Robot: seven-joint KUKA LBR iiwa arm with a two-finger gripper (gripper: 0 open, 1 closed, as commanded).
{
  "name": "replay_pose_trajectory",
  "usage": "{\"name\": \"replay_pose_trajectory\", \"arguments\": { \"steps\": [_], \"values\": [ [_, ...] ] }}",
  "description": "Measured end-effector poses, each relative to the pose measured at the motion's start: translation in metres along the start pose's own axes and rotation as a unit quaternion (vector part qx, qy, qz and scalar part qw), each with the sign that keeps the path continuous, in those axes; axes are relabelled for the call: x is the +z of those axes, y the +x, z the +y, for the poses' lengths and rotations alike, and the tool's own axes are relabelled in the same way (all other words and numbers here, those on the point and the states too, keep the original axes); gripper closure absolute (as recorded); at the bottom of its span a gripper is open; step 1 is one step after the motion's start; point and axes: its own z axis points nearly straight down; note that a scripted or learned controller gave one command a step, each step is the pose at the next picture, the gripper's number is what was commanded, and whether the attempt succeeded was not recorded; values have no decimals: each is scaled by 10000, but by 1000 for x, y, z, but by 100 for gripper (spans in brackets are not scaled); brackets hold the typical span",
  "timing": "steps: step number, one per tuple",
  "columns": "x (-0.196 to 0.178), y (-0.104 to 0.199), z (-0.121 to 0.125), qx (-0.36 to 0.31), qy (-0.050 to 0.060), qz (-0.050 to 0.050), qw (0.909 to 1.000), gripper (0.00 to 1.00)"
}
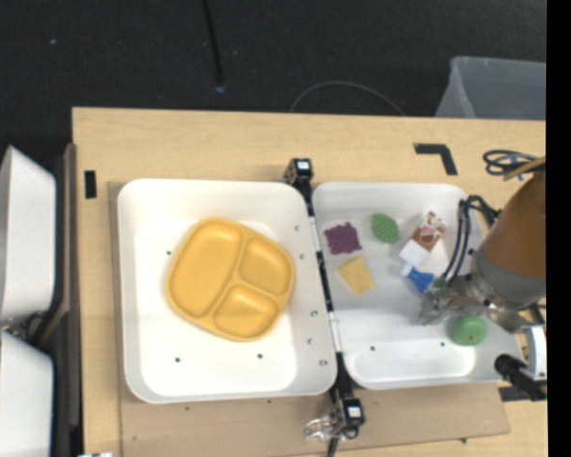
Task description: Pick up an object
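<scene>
The right bin [390, 365] holds several small objects: a purple piece [343, 238], a yellow piece [357, 275], a green ribbed piece [385, 227], a red-and-white piece [424, 237], a blue piece [420, 279] and a green ball [469, 329]. My gripper [444, 303] reaches in from the right and sits low in that bin, between the blue piece and the green ball. The arm's orange band [519, 231] rises above it.
The left bin [152, 369] bears a yellow divided plate [230, 278]. A clamp [299, 170] sits at the far end of the wall between the bins and another [343, 415] at the near end. Scissors [509, 163] lie on the bench at far right.
</scene>
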Motion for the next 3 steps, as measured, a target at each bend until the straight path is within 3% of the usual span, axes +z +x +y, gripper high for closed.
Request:
{"name": "replay_pose_trajectory", "arguments": {
  "steps": [2,3],
  "values": [
    [-118,0,5,-46,-18,-10,10000,100],
    [-118,48,20,-67,-1,6,10000,100]
  ]
}}
